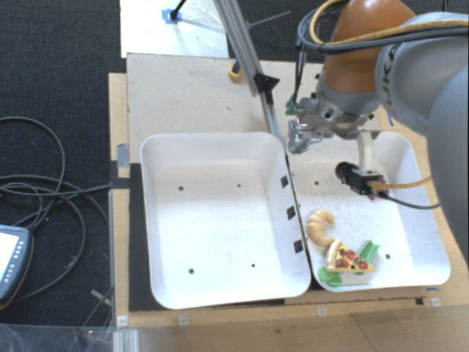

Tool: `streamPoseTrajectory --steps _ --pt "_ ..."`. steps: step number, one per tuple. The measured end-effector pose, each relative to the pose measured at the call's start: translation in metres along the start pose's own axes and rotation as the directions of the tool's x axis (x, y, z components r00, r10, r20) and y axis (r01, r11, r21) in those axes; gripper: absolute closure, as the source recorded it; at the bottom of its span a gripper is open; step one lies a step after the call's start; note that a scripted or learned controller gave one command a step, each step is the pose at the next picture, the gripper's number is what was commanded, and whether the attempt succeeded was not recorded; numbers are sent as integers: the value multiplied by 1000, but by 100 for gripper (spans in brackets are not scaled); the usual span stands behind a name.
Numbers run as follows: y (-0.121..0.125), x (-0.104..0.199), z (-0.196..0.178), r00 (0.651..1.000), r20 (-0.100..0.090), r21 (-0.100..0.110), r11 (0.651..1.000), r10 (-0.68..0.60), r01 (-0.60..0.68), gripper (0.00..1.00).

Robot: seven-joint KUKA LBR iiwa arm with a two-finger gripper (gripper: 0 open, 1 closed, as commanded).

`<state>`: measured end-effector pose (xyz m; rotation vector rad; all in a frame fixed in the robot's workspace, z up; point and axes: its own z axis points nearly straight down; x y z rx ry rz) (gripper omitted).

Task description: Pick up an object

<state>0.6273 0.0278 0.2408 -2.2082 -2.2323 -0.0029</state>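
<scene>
fingers [296, 144] hang above the far left corner of the right bin [410, 160]; released or clenched, i cannot tell. the croissant [320, 226] lies toward the bin's front, just beside the pizza slice [350, 258]. it is best to descend straight over the croissant and keep off the wall.

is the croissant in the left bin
No, the croissant lies in the right bin, just above the pizza slice.

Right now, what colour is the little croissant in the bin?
The croissant is pale tan, clearest in the camera view.
</scene>
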Motion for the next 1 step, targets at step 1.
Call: streamPoseTrajectory --steps 1 --pt "-32 47 9 1000 0 3 1000 0 0 100"
